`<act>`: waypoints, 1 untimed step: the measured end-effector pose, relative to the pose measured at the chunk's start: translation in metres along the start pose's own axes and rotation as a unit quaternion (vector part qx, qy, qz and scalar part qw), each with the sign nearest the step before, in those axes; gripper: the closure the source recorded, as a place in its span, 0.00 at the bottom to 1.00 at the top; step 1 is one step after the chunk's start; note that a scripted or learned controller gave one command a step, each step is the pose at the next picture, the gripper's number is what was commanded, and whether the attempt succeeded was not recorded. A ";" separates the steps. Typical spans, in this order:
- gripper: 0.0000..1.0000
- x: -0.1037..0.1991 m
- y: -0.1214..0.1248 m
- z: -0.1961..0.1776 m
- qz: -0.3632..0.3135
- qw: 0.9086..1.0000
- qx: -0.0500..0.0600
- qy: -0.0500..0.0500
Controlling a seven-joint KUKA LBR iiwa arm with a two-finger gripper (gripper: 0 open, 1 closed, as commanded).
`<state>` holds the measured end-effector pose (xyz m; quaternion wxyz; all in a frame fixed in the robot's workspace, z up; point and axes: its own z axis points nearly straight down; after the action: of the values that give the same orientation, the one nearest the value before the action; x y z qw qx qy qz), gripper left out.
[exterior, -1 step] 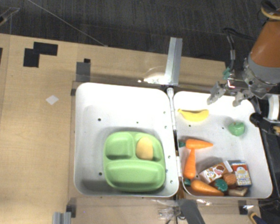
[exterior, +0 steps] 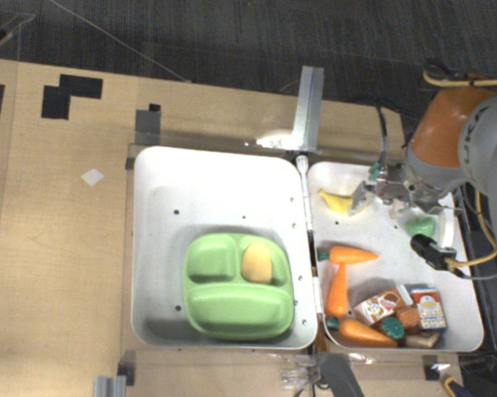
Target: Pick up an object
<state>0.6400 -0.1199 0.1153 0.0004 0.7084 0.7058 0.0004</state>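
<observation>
Green tray [exterior: 239,313], yellow lump [exterior: 258,262]; orange carrots [exterior: 338,290]; white bins [exterior: 157,229].

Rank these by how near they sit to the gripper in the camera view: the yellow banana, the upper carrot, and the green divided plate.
From the gripper:
1. Yellow banana, just beside it in the right bin.
2. Upper carrot, lower in the same bin.
3. Green divided plate, in the left bin.

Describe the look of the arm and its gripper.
The arm is rounded and grey with a broad orange band above the wrist. The gripper is small, metallic grey. Yellow and black cables run along the arm and loop beside it.
</observation>
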 end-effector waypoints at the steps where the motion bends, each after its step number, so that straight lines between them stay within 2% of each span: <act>1: 0.00 0.033 0.024 0.013 -0.005 1.000 0.011 0.001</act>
<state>0.6646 -0.0872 0.1023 -0.0084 0.7049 0.7093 -0.0070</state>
